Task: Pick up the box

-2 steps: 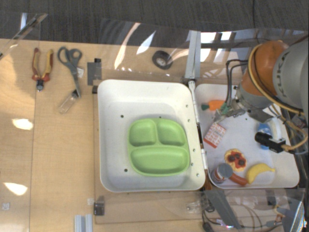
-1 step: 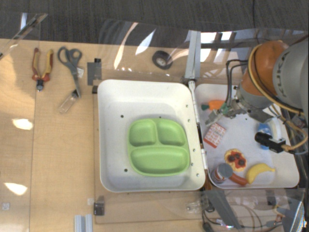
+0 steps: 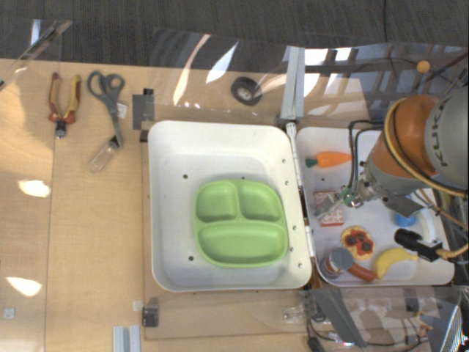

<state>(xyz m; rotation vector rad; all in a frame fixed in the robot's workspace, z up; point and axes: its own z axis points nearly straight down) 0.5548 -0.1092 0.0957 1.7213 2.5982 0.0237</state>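
Claw [image 3: 350,196] work first: you see it low in the right bin [image 3: 440,276], its tip just beside the box [image 3: 327,205], a small red-and-white pack lying flat near that bin's left wall. You cannot tell how far the claw is open, or whether it grips anything. A carrot [image 3: 331,159] lies above the box; a banana [image 3: 390,261] sits near the front. The left bin [image 3: 172,152] holds a green tray [image 3: 240,223].

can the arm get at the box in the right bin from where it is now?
Probably yes. The pincer hangs right beside the small box in the right bin, with nothing between them. The carrot and pizza slice lie apart from it.
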